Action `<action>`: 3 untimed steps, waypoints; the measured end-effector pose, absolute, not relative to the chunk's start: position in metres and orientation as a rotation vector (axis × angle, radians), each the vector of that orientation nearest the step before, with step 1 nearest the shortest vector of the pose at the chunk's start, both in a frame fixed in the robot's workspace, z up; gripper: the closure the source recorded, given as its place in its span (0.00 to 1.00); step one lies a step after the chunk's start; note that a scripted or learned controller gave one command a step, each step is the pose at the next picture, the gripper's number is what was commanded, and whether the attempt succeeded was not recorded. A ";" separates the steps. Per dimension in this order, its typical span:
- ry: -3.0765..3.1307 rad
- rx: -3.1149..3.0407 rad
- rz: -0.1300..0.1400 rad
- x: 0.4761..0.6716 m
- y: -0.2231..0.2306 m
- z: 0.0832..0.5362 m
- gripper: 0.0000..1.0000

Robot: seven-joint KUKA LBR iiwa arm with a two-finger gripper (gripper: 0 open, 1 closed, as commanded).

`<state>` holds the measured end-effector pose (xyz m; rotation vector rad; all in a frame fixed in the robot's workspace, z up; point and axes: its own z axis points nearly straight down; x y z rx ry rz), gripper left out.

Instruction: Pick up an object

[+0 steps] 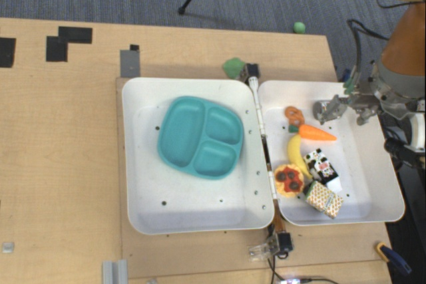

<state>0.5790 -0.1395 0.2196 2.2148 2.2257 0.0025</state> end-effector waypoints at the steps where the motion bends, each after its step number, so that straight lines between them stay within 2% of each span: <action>1: 2.219 2.213 0.006 0.601 -0.107 0.107 0.00; 2: 2.219 2.214 0.008 0.547 -0.093 0.087 0.00; 3: 2.216 2.211 0.014 0.550 -0.092 0.099 1.00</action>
